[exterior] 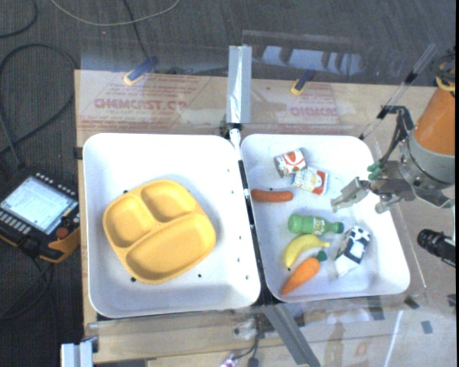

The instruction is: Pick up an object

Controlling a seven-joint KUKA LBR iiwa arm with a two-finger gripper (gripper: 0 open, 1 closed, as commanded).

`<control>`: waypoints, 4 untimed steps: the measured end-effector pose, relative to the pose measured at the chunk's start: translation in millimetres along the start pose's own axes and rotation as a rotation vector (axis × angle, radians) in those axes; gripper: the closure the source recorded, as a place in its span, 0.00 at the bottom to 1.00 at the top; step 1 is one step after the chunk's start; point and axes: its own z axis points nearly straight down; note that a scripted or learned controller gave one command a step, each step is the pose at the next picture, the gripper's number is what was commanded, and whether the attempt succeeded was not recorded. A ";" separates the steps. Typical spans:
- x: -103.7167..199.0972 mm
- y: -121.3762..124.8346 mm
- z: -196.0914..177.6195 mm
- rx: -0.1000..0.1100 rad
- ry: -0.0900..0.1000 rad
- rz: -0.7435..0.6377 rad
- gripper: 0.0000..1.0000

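The right white bin point(382, 277) holds several small items. They are a red and white can point(289, 161), a small pouch point(311, 180), a sausage point(272, 196), a green bottle point(314, 225), a banana point(301, 248), a carrot point(302, 275) and a black and white carton point(353, 246). My gripper point(362, 202) hangs over the right side of this bin, just above the carton and right of the pouch. It is open, with its fingers spread and nothing between them.
A yellow three-compartment plate point(159, 229) lies in the left white bin point(107, 151). A raised divider point(245, 205) runs between the two bins. A control pendant point(34, 212) with cables sits on the floor at the left, off the bench.
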 end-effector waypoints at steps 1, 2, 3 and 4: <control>14.7 -6.5 147.0 -0.001 0.001 0.017 0.00; -17.7 -7.8 166.1 -0.019 0.008 0.007 0.00; -17.0 -4.5 156.2 -0.027 0.007 0.006 1.00; 2.8 12.7 81.8 -0.001 -0.003 0.138 1.00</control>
